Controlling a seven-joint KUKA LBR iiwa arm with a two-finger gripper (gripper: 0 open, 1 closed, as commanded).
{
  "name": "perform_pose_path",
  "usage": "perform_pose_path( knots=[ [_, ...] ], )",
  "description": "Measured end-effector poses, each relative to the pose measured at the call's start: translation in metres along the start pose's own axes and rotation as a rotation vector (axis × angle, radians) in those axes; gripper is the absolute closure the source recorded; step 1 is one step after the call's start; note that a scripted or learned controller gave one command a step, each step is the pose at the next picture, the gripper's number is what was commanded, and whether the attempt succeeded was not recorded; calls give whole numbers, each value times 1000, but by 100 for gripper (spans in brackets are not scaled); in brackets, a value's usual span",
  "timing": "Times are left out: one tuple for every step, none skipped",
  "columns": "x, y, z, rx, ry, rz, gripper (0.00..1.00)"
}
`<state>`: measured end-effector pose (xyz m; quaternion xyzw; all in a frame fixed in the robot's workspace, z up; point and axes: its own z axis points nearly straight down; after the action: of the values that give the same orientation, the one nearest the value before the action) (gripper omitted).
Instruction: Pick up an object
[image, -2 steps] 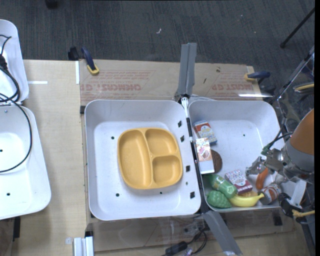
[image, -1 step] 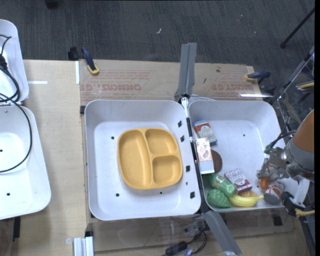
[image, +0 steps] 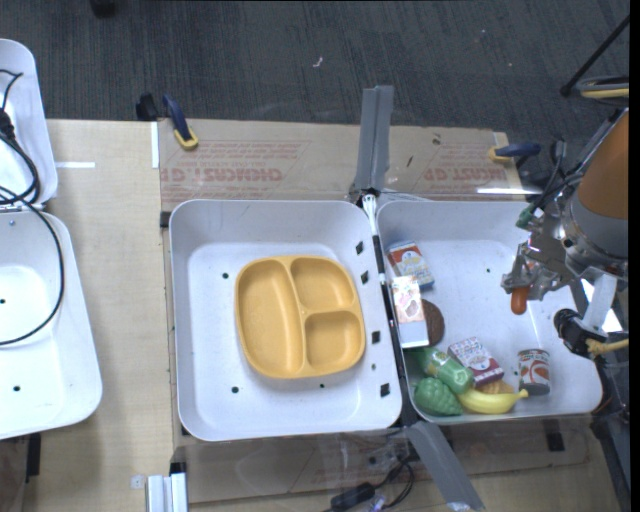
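Observation:
My gripper (image: 522, 288) hangs over the right side of the right bin (image: 470, 232), reaching in from the right. A small orange-red object (image: 518, 300) sits between its fingers and pokes out below them. In the bin lie a small carton (image: 410, 264), a flat packet (image: 407, 300) on a brown disc (image: 432, 322), a red-and-white packet (image: 477, 361), a can (image: 534, 371), a banana (image: 492, 401) and green toy vegetables (image: 438, 396).
The left bin (image: 200, 300) holds a yellow divided plate (image: 300, 315). A raised rim with a grey bar (image: 376, 140) at its far end separates the two bins. White gear with black cables (image: 30, 290) stands at the far left.

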<state>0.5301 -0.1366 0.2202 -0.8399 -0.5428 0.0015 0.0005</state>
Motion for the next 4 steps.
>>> perform_pose_path(
  knots=[
    [-1, 0, -8, 2, -3, -2, 100],
    [-39, 35, 28, 1, 0, -146, 100],
    [-39, 35, 28, 1, 0, -147, 0],
    [-59, 1, 118, 1, 1, -97, 0]
  ],
)
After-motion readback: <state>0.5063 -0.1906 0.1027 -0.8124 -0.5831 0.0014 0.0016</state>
